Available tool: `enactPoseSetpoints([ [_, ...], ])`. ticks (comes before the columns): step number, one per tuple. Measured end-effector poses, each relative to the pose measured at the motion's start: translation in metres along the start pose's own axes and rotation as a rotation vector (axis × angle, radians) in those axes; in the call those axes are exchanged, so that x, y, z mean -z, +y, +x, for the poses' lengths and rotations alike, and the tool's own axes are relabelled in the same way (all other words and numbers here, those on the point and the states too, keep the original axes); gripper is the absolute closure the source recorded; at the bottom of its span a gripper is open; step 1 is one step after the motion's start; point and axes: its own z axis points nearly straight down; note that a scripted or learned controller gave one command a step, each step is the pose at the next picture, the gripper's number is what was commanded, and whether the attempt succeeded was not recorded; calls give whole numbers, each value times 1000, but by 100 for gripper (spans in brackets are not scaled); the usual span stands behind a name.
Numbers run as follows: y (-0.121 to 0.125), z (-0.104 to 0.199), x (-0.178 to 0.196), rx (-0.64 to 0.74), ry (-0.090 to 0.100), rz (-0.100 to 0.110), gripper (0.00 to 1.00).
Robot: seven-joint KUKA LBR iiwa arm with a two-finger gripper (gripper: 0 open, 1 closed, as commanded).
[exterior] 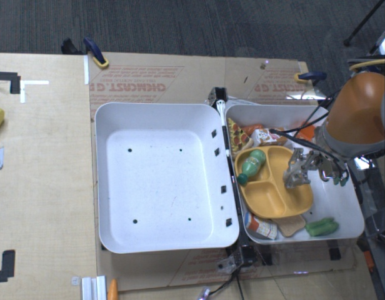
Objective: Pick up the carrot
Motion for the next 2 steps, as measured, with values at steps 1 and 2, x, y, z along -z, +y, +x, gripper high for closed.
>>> enactPoseSetpoints([
  [1, 0, 0, 0, 0, -1, 0, 0],
  [2, 1, -2, 10, 3, -4, 1, 100],
])
